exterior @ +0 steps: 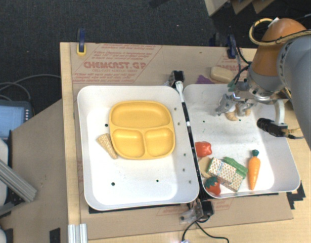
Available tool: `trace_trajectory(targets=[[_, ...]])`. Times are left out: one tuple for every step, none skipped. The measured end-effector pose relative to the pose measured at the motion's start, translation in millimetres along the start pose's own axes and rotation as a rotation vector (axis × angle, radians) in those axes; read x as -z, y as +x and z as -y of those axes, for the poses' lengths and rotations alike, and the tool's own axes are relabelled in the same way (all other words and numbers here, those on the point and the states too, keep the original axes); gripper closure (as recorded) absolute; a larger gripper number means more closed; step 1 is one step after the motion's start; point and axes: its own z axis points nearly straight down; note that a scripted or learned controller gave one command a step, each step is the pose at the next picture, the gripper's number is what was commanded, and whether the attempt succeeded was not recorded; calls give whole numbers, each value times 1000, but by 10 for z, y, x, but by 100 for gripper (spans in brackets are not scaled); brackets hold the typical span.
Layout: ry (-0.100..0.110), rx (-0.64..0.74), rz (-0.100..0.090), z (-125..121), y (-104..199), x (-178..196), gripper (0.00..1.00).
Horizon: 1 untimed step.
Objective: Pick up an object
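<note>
In the left bin (89,151) we see a cracker (107,146) touching a yellow divided plate (142,128). In the right bin (276,171) lie a red pepper (203,148), a patterned packet (225,173) and a toy carrot (253,170). Our gripper (235,107) hangs over that bin's far end, a small tan object (230,116) just beneath; we cannot tell its grip.

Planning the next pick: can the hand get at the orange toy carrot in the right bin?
Probably yes. The orange toy carrot lies apart from the other toys near the right white bin's front edge, nothing over it, and the hand is above that same bin.
</note>
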Motion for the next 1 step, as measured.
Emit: trace_trajectory(targets=[[-54,11,-2,322,780,1012,100]])
